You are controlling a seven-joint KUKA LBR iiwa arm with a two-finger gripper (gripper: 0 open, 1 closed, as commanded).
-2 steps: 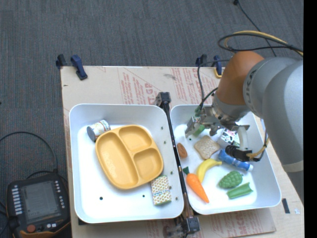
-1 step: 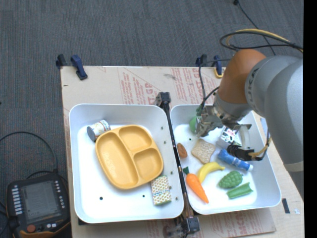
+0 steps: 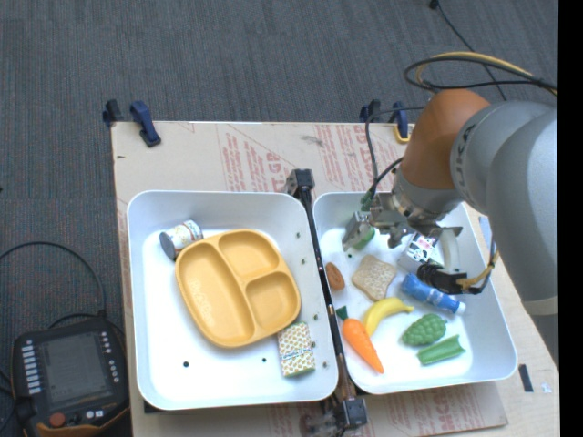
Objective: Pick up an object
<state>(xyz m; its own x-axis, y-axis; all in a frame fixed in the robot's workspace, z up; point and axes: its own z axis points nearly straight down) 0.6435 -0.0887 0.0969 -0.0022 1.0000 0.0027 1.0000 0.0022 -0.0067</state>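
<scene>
Camera view: the arm comes in from the view's right and bends down over the far part of the right bin, with its orange band uppermost. The jaws hang low near that bin's far left corner. From this slant it cannot be told whether they are released or clenched.

A small green piece sits right at the jaws, on their side toward the view's left. It may be between them, but the view does not settle it.

Just nearer the camera than the jaws lies a cracker, with a brown oval to its left, close to the bin wall. A blue can lies on its side to the view's right of the cracker. Farther toward the camera from the jaws lie a banana, a carrot, a knobbly green lump and a green pod.

Well apart from the jaws, to the view's left, the left bin holds a yellow plate with three sections. A small jar lies on its side at the plate's far left rim. A patterned box lies at the plate's near right edge.

Both bins rest on the surface, which has a blue clamp on its far edge.
</scene>
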